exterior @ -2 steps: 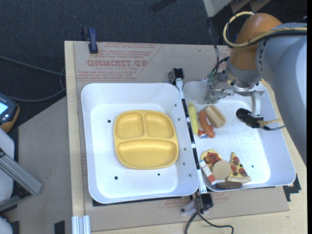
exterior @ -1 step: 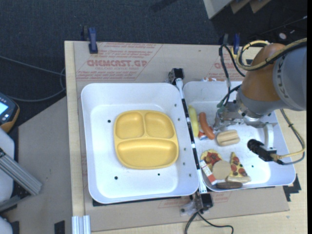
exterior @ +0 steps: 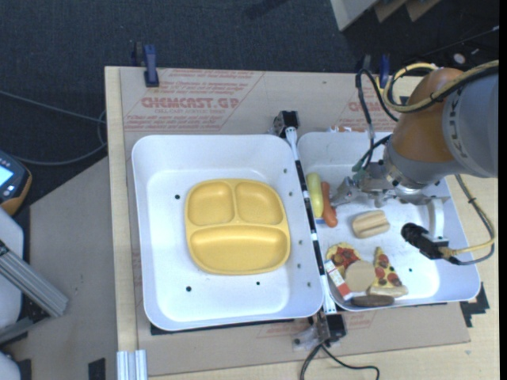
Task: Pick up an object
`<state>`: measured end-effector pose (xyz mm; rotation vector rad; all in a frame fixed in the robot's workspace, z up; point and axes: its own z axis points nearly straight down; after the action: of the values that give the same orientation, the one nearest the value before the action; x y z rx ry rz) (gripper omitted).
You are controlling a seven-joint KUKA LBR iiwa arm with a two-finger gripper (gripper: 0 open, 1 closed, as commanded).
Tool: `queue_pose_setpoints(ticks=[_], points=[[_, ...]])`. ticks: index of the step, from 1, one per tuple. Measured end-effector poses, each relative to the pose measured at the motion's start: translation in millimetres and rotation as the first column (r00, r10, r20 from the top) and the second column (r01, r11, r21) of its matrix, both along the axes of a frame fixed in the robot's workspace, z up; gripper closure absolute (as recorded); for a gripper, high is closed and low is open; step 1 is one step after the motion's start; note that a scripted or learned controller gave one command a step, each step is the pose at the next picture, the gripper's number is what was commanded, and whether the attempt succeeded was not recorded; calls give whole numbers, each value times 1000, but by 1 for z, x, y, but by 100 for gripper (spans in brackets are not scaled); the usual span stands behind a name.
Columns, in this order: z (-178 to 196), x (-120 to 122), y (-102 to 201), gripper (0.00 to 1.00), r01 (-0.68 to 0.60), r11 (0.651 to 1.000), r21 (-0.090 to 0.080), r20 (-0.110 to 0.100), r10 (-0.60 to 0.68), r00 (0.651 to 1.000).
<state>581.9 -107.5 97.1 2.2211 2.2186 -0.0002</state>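
Inspector: The gripper (exterior: 351,190) is low in the right bin (exterior: 455,287), near the bin's left wall. Its state cannot be told from this angle.

Clerk: Where are the candidate objects?

Inspector: The banana (exterior: 315,195) and carrot (exterior: 328,207) lie side by side against that wall, just beside the gripper. The bun (exterior: 370,224) is near, below it. The pizza slices (exterior: 385,274) lie toward the front edge. The yellow tray (exterior: 236,226) sits alone in the left bin (exterior: 158,291).

Clerk: Recommendation?

Inspector: In my judgement, take the bun. It stands apart from its neighbours. Centre over it, straddle its short axis, then descend fully before closing. The banana is crowded by the wall and carrot.
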Motion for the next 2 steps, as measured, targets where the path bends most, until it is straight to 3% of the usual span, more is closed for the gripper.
queue_pose_setpoints(ticks=[1,2], points=[[-4,14,-52,0,2,1000,-2,2,-2,1000],[-14,-45,-15,0,-1,1000,5,-9,1,1000]])
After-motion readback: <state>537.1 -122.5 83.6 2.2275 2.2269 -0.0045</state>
